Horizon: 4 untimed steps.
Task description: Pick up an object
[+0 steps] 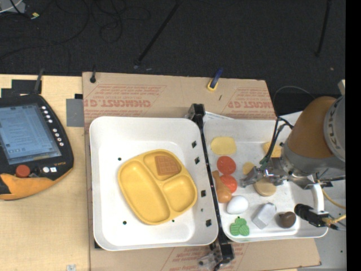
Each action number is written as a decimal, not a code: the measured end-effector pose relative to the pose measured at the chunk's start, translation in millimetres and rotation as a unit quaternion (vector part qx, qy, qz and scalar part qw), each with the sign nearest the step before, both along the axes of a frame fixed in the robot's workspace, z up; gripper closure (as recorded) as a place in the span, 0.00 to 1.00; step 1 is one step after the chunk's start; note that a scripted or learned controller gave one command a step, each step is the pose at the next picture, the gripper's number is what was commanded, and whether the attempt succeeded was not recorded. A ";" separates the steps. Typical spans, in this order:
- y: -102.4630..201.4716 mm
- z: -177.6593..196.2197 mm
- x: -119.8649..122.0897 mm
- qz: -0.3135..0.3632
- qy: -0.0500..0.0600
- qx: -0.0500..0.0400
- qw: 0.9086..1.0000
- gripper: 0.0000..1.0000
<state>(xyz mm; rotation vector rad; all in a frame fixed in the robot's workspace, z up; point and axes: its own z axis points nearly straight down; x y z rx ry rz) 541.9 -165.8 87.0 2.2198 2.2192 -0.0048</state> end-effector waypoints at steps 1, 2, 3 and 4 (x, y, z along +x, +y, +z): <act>-1.5 12.6 2.1 -0.002 -0.002 0.001 1.000 1.00; -13.1 62.9 2.9 -0.003 0.001 0.002 1.000 1.00; -6.4 107.1 -0.7 0.000 0.001 0.003 1.000 1.00; -7.6 139.6 0.1 0.001 0.001 0.002 1.000 1.00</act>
